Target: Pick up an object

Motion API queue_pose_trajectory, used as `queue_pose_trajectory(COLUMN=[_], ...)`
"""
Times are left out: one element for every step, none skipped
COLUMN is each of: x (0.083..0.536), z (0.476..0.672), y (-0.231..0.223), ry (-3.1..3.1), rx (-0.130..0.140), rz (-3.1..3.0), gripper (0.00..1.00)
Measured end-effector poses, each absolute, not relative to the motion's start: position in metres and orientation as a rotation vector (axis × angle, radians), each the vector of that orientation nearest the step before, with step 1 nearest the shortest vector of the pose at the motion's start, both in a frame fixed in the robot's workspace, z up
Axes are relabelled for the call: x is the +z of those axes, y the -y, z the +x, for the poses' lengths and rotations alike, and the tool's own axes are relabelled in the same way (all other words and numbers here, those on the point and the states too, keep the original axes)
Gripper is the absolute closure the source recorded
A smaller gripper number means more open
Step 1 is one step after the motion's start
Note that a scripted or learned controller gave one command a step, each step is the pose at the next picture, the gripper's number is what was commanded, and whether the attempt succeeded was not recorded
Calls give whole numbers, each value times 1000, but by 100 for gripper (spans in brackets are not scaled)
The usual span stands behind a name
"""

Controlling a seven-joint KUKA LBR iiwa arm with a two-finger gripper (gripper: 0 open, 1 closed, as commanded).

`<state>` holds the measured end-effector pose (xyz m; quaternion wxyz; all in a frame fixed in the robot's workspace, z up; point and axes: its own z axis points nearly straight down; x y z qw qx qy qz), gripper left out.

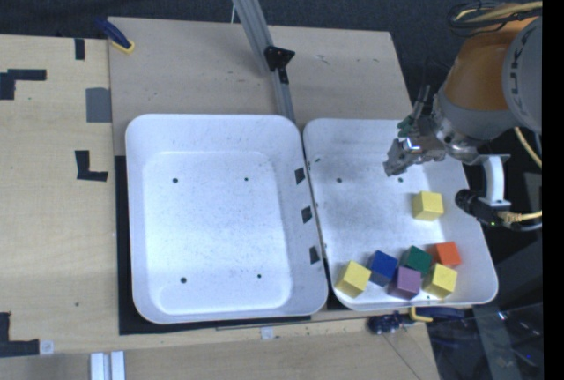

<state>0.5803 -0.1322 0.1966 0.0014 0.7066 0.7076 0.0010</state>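
So the tool [398,160] is hovering over the far part of the right bin [352,193], and honestly I can't tell how wide it's set, too small and dark to read. Nothing between the fingers that I can see. Closest candidate is the lone yellow cube [427,205], sitting just near-right of the tool, apart from the cluster of cubes [405,271] along the near wall. My worry: if it drops straight down it'll probably close on bare bin floor, since the cube's off to the side. It's a cube, so no real long axis; its faces look slightly turned against the bin walls.
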Motion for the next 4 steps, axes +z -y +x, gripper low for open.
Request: queue_pose_trajectory(x=[258, 266, 254, 246], z=[581, 581, 587, 598], y=[139, 138, 76, 17], ry=[-2219, -2223, -2231, -2232], rx=[5, 0, 0, -1], rz=[2216, 2220, 2215, 2215], gripper=[100, 100, 100, 100])
